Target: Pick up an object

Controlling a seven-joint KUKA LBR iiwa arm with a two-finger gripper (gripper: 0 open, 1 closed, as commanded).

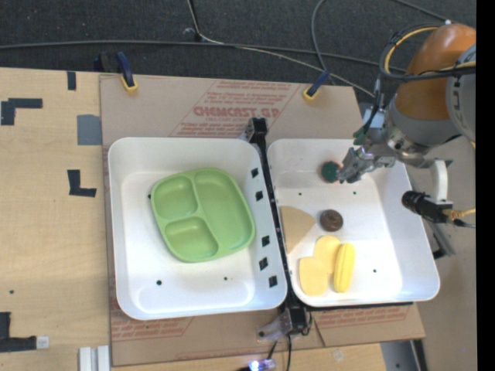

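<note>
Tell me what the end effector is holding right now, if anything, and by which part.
It cannot be told. The end effector sits right beside a small dark green object in the right bin, but a grip on it isn't visible.

A brown cardboard sheet [232, 110] is laid on the wooden bench [46, 207], and two white bins [124, 161] are set upon it.

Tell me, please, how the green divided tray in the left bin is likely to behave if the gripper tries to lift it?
The green divided tray looks like moulded plastic, so probably stiff and light for its size. It lies flat in the left bin, so the gripper would likely need the thin rim. Gripped at one edge, such a wide piece may tilt or slip.
</note>
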